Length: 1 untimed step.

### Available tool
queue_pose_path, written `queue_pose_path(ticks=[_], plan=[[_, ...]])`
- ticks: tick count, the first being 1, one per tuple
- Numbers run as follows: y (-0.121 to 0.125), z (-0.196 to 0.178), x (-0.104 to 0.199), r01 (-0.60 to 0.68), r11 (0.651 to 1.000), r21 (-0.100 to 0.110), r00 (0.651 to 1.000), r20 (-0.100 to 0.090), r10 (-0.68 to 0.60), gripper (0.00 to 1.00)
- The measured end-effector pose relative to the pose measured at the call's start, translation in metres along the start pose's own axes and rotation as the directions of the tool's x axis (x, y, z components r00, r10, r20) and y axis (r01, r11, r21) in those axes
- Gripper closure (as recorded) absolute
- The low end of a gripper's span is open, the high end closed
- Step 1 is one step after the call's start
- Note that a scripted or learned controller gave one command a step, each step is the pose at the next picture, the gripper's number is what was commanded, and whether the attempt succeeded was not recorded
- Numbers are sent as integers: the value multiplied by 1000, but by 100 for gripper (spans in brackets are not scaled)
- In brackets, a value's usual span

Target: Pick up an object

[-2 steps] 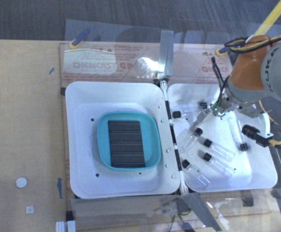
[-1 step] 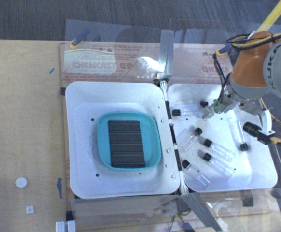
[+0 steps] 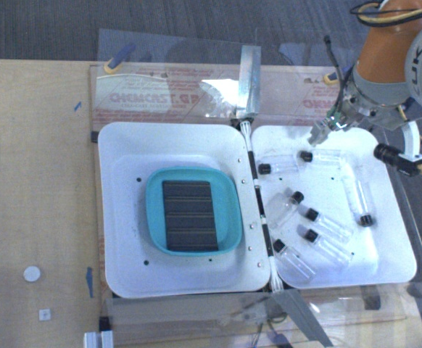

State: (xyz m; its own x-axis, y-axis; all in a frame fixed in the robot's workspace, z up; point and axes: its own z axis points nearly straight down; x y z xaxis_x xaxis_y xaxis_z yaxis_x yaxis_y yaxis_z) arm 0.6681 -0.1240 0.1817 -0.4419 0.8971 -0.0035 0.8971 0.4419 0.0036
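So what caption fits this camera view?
Robot gripper hovers over clear vials in the right bin; teal tray sits left.

Bright, even light from overhead, and the two white bins [image 3: 117, 267] nearly bleach out. Glare flashes off the clear sheet [image 3: 222, 93] behind them. Shadows stay soft and short. Focus is a touch soft throughout, and the clear vials [image 3: 334, 229] almost melt into the white.

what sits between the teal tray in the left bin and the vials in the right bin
In the camera view, the two bins' adjoining white rims lie between the teal tray and the vials.
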Motion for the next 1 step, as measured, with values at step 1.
queue_pose_path(ticks=[1], plan=[[11,-46,23,-180,984,-1,984,1,180,100]])
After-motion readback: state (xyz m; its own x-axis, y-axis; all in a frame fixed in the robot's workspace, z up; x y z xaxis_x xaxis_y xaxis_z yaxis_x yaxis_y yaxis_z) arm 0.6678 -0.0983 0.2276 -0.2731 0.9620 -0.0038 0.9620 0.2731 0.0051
